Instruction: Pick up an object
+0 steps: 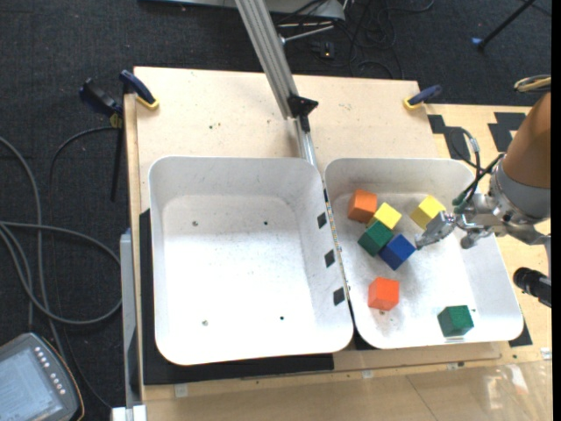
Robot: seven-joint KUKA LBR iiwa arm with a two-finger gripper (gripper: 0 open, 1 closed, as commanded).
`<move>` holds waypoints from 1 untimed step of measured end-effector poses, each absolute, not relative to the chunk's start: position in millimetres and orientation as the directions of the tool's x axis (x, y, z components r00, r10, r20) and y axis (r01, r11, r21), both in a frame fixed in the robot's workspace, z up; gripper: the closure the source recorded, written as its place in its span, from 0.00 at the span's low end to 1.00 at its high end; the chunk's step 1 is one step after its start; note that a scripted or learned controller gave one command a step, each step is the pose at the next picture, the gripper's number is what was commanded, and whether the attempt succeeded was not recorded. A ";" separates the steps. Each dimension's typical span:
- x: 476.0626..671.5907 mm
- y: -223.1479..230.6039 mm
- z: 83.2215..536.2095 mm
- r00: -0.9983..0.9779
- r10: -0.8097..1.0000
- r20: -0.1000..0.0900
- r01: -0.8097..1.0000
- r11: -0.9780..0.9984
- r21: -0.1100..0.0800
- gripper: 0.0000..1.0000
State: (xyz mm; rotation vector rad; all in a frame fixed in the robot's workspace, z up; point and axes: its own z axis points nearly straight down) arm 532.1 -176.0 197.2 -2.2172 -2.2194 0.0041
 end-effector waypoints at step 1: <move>532.8 -175.9 199.5 0.000 1.000 0.000 1.000 0.000 -0.001 0.00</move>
